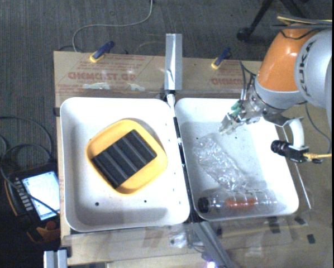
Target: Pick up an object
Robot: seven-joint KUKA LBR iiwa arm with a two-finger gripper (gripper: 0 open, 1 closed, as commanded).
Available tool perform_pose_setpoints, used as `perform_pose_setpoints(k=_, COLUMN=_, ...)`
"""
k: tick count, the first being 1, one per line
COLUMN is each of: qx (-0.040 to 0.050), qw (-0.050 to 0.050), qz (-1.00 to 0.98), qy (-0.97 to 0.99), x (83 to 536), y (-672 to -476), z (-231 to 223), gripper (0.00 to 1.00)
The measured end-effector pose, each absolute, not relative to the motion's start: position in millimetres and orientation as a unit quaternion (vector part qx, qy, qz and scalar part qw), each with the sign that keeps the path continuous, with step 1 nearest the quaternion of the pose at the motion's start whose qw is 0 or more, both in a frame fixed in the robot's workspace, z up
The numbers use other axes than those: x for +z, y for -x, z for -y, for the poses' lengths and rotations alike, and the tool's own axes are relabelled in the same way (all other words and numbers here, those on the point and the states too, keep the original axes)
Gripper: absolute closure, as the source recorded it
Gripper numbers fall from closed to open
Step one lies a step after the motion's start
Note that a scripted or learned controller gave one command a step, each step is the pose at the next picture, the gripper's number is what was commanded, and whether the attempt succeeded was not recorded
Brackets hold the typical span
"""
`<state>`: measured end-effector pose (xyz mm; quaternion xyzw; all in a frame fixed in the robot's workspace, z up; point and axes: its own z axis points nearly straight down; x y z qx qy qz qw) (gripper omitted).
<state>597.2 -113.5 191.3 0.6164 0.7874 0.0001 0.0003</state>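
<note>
- The end effector (229, 123) hangs over the far part of the right bin (290, 205), with nothing between its tips; whether they are spread or closed I cannot tell at this size.
- Nearest to the end effector, just toward the bin's middle, lies a crumpled clear plastic bottle (218, 162). It looks very light, thin-walled and springy, likely to buckle or slide under a pinch. A grip across a flattened fold of its body seems better than one on a rounded, slick part.
- Further from the end effector, along the right bin's near wall, lies a second clear bottle (237, 202) with a dark cap and an orange-red band. It looks stiffer and rounder, so it may roll; taking it across the middle of its body would suit.
- Well apart from the end effector, in the left bin (72, 116), rests a yellow tray with a black ribbed insert (127, 155). It looks rigid, broad and too wide to span, except at an edge.
- Both bins sit side by side on the surface (117, 74).
</note>
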Motion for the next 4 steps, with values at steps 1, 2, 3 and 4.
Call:
perform_pose_setpoints(k=1, qx=-0.0009, qw=-0.001, qz=-0.798, qy=-0.603, x=144.2, y=-553.9, z=114.1, gripper=0.0)
perform_pose_setpoints(k=2, qx=-0.0007, qw=-0.001, qz=-0.795, qy=-0.606, x=147.1, y=-490.1, z=122.3, gripper=0.0)
perform_pose_setpoints(k=3, qx=0.0034, qw=0.006, qz=-0.794, qy=-0.608, x=94.5, y=-563.3, z=102.2, gripper=0.0)
perform_pose_setpoints(k=4, qx=0.0048, qw=0.01, qz=-0.82, qy=-0.573, x=94.2, y=-623.2, z=104.4, gripper=0.0)
